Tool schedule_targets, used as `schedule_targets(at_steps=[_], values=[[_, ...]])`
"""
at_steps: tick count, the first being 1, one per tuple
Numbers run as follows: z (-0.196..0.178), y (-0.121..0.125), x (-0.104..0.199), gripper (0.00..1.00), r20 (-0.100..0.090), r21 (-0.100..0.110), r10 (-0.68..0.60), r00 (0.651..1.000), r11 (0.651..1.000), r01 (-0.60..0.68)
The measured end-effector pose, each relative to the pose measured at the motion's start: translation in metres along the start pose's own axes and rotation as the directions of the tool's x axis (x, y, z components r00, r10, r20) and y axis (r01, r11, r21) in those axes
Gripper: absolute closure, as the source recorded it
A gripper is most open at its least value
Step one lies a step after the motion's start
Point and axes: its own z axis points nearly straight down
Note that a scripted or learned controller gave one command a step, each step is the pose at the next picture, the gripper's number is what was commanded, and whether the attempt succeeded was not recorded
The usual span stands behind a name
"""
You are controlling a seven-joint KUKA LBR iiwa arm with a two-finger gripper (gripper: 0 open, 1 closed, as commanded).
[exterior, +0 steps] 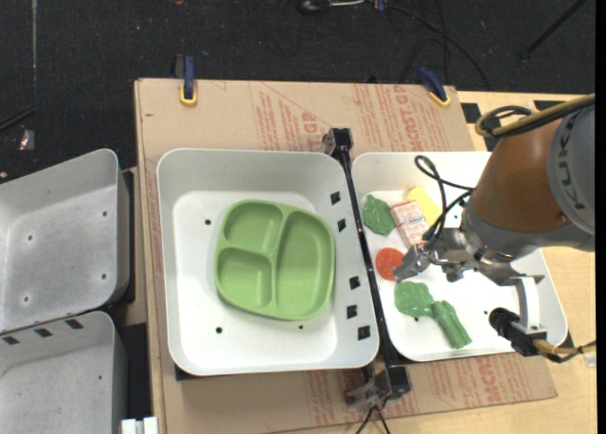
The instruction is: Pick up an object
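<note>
The gripper point(414, 266) is down low in the right bin point(549, 323), tips hanging over the clutter, and from here I can't tell how it's set, because the wrist blocks the view. Nothing visibly held. Nearest the front rim lies the dark green toy point(432, 309), a leafy head with a stalk trailing toward the bin's near corner; its head sits just below the gripper's tips, nearly touching. Right beside the tips, toward the divider, there's the red disc point(388, 262). Further back: a small printed packet point(410, 218), a yellow piece point(422, 201) behind it, and a green leafy piece point(377, 213) by the divider.

My read: the green toy is the best bet, so drop straight over its stalk and close across the narrow part, well clear of the disc.

Over in the left bin point(189, 195), a green divided plate point(276, 259) sits well apart on the bench point(265, 110).
</note>
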Motion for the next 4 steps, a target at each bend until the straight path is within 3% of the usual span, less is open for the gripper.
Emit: schedule_targets(at_steps=[1, 2, 4], values=[[0.054, -0.001, 0.001, 0.0, 0.0, 0.001, 0.001, 1.0, 1.0, -0.001], [0.041, 0.0, 0.0, 1.0, 0.0, -0.003, 0.003, 1.0, 1.0, -0.003], [-0.073, -0.014, -0.004, 1.0, 0.002, -0.011, -0.003, 1.0, 1.0, 0.003]])
